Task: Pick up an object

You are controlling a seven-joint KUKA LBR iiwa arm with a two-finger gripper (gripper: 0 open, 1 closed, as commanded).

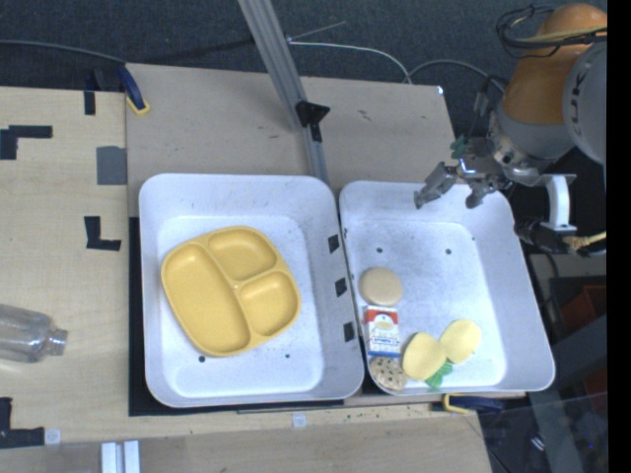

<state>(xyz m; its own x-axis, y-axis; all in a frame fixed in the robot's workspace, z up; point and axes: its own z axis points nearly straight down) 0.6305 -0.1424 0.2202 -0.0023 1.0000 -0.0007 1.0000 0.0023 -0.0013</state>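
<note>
While gripper [455, 193] hangs over right bin [493, 264] far rim, fingers spread apart, nothing between them. Objects cluster at near-left of that bin: round tan disc [381, 287], small red-and-white packet [382, 330], two smooth yellow lemon shapes [441, 349], speckled cookie [387, 373]. Left bin [158, 264] holds glossy yellow three-compartment tray [229, 289]. Pale wood bench [59, 254]; clear plastic bottle [28, 335] lies at left.

Right bin's [493, 264] upper half lies open; items [414, 343] crowd its near edge.
</note>
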